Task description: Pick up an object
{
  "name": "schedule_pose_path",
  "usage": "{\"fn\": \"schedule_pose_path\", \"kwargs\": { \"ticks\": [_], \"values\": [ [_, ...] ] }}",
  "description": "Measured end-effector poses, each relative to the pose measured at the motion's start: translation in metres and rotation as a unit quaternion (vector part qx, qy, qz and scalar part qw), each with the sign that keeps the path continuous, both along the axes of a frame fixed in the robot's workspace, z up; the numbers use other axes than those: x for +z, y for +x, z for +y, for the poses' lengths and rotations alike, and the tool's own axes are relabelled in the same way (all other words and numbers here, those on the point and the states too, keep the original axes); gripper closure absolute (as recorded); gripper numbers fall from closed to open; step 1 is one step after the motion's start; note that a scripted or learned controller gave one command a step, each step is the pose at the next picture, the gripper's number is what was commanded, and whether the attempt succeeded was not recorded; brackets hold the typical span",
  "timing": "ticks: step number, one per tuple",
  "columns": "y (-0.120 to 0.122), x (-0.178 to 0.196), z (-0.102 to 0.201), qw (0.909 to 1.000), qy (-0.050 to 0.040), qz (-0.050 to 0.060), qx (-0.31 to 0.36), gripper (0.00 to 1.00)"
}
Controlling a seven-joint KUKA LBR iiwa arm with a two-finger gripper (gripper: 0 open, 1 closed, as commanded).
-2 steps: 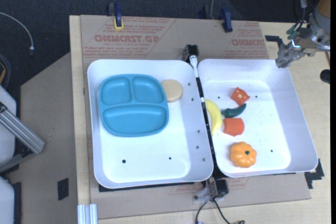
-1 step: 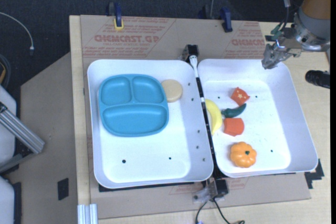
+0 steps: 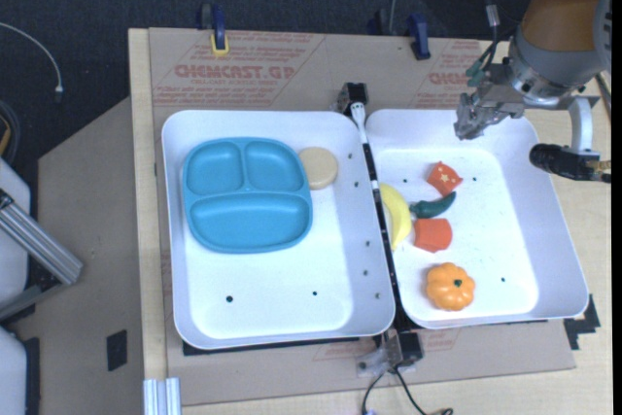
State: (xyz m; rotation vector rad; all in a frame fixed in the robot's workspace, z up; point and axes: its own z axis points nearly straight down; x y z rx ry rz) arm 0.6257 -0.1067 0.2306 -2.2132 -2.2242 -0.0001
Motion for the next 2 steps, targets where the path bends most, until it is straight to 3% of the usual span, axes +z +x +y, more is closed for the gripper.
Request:
{"fn": "schedule_pose_path", "kwargs": {
  "ticks": [1,2],
  "values": [
    [-0.013,-0.005,0.044,1.0000,-0.0002,0.000,0.000,1.00],
    [-0.012,-0.006,0.101,1.0000,0.0001,-0.001,0.001,1.00]
  ]
}}
